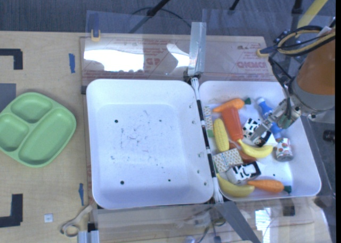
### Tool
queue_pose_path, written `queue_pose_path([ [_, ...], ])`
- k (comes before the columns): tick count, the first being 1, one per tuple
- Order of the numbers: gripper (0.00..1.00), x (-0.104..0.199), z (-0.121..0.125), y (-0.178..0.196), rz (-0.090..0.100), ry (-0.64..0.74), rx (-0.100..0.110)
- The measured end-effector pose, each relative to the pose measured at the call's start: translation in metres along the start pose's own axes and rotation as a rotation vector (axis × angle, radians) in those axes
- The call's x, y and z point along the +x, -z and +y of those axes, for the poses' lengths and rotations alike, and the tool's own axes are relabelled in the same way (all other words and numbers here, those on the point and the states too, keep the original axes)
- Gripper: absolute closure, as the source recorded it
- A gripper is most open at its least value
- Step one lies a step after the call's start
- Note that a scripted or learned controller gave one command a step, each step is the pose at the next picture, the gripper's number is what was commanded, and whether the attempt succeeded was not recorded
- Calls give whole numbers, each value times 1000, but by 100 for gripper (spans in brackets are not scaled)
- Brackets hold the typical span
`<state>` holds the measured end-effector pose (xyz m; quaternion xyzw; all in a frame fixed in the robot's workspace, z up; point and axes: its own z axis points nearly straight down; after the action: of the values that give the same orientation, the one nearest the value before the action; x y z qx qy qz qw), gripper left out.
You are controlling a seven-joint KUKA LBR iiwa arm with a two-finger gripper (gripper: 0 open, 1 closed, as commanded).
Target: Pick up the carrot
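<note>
Looking down, I see a pale wooden desk (42, 194) on grey carpet, tripod legs behind it, carrying a green divided plate (34, 128) and two white bins. The left bin (144, 135) sits beside the right bin (306, 175), which holds the toys. The carrot (265, 185) lies near the right bin's front edge, long axis roughly left-right, green top to the right, just beside a banana (234, 187). My gripper (268, 130) hangs over the clutter; I cannot tell its state.
</note>
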<state>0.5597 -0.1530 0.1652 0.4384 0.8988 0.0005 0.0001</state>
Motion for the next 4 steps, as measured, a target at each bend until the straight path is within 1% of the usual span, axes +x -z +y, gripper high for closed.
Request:
queue_pose_path([
  [1, 0, 10, 81, -25, -3, 161, -3],
  [2, 0, -9, 89, -63, -1, -7, -6],
  [3, 100, -14, 92, -50, -21, -8, -22],
  [4, 0, -13, 91, -50, -19, -8, -20],
])
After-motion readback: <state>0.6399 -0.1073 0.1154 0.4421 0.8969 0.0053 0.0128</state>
